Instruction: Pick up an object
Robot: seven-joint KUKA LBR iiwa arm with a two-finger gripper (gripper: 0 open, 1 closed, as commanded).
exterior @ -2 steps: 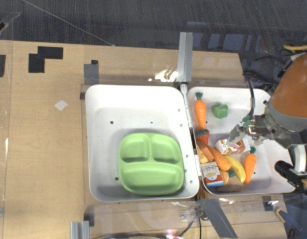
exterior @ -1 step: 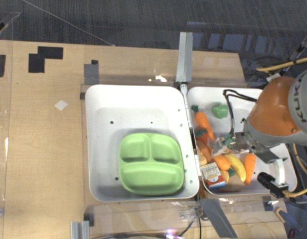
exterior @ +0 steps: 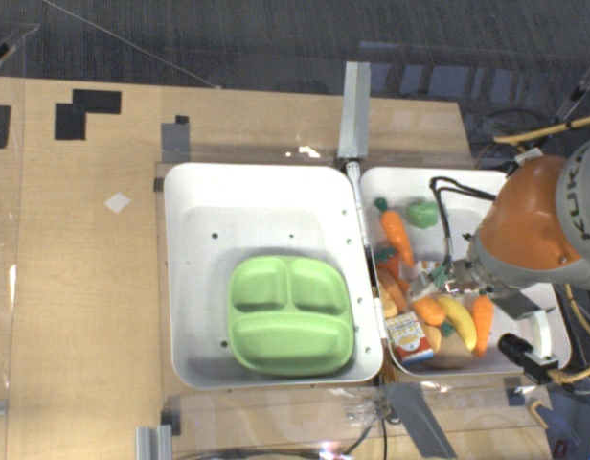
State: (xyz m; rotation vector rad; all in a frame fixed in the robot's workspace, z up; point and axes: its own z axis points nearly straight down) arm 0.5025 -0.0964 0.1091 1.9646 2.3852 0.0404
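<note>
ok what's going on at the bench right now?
The KUKA arm is reaching in over the right bin, with its end effector down among a pile of toy food: carrots, a banana and a green piece. Nothing is visibly gripped. The left bin holds a green divided plate, untouched.

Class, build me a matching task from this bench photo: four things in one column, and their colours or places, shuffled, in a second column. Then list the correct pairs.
Things:
1. divided plate
2. banana
3. carrot
4. arm's band

Descriptions:
A. yellow, in the right bin
B. orange, above the wrist
C. green, in the left bin
D. orange with a green top, in the right bin

Pairs: 1-C, 2-A, 3-D, 4-B
</note>
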